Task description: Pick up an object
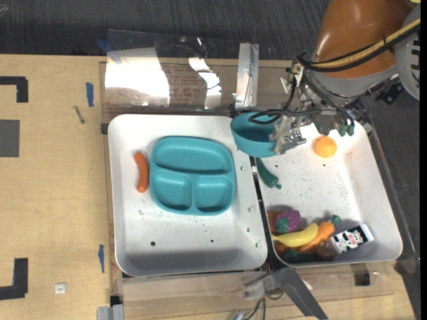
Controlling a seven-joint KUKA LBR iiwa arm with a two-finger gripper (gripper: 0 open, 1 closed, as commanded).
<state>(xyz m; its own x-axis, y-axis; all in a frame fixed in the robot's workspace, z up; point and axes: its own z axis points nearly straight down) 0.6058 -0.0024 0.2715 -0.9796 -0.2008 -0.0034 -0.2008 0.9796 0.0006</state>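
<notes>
White bins (127, 179); teal bowl (252, 135) gripped by end effector (285, 137).

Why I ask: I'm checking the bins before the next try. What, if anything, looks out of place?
The teal bowl sits tilted over the divide between the two bins, at the gripper, rather than flat inside either. The sausage lies beside the divided plate, not on it.
</notes>
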